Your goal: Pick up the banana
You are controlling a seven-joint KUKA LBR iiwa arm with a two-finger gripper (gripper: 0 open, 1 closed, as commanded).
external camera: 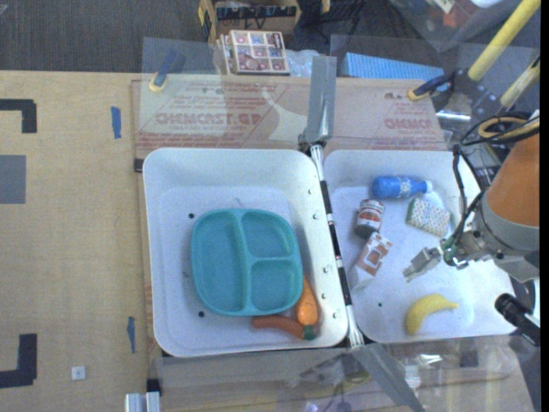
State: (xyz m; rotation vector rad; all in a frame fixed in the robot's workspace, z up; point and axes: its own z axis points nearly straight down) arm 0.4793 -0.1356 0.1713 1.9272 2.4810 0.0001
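Over the right-hand shallow white bin (pixel 480 323), your end effector (pixel 422 263) hangs at the tip of the grey arm that comes in from the right, and I cannot tell what state it is in; nothing is visibly held by it. It sits above bare bin floor, just up and slightly left of the curved yellow banana (pixel 429 311), which I judge a sensible staging spot: close enough for a short descent, yet clear of the clutter.

The banana lies flat on the bin floor near the front wall, apart from everything else. Its long axis runs roughly left to right, tilted a little, with the fatter end low at the left and the thin tip pointing right; the curve arches upward in the view.

Further out you have a small red-and-white packet (pixel 374 253) and a dark round can (pixel 369 217) to the left, a blue bottle (pixel 400 186) lying on its side behind, and a green patterned pouch (pixel 428 215) beside it. The left white bin (pixel 163 178) carries a teal divided plate (pixel 244 261) with an orange carrot (pixel 307 305) at its corner.
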